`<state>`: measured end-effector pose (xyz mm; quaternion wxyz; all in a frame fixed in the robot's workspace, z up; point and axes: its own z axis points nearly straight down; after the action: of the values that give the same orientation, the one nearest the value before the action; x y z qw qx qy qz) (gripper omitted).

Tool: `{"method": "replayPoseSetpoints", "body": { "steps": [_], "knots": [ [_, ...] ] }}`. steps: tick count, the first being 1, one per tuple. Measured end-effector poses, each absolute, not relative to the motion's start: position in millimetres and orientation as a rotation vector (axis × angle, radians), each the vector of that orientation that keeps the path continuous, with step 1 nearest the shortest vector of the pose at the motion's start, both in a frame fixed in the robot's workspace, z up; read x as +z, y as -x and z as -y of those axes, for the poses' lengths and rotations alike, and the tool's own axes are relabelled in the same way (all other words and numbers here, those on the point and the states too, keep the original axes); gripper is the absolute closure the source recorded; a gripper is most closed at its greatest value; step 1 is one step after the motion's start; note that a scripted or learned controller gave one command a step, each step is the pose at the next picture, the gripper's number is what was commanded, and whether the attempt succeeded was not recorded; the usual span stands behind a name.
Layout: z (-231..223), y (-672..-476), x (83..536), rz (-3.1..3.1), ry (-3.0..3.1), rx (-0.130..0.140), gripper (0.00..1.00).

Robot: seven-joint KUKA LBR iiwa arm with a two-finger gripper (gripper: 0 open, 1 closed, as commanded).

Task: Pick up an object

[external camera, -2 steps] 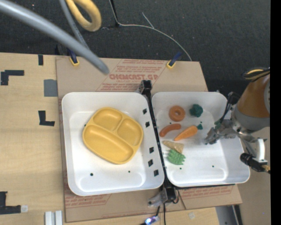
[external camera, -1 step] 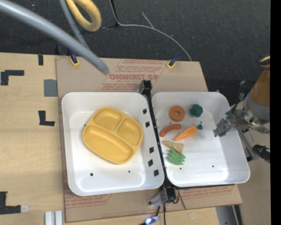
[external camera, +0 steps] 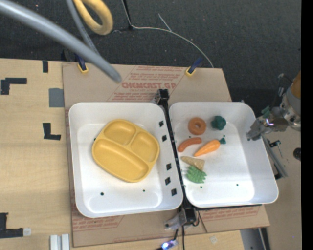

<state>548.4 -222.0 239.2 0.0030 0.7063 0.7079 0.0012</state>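
The right bin (external camera: 244, 193) holds several toy foods in its left half: a brown doughnut (external camera: 197, 126), a dark green piece (external camera: 218, 122), a reddish sausage (external camera: 189, 143), an orange carrot (external camera: 209, 147), a tan wedge (external camera: 192, 161) and a green leafy piece (external camera: 196, 175). My gripper (external camera: 258, 128) hangs at the right bin's right rim, well to the right of the foods, with nothing seen in it.
The left bin (external camera: 83, 190) holds a yellow divided plate (external camera: 126, 149). A black divider strip (external camera: 168, 146) runs between the bins. A grey hose (external camera: 58, 34) and a yellow ring (external camera: 95, 14) cross the top left. Cardboard lies under both bins.
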Motion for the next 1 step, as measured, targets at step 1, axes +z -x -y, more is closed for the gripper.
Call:
{"method": "replayPoseSetpoints", "body": {
  "steps": [1],
  "knots": [
    [221.7, -549.4, 272.3, -2.221, -2.217, 0.002, 1.00]
  ]
}}
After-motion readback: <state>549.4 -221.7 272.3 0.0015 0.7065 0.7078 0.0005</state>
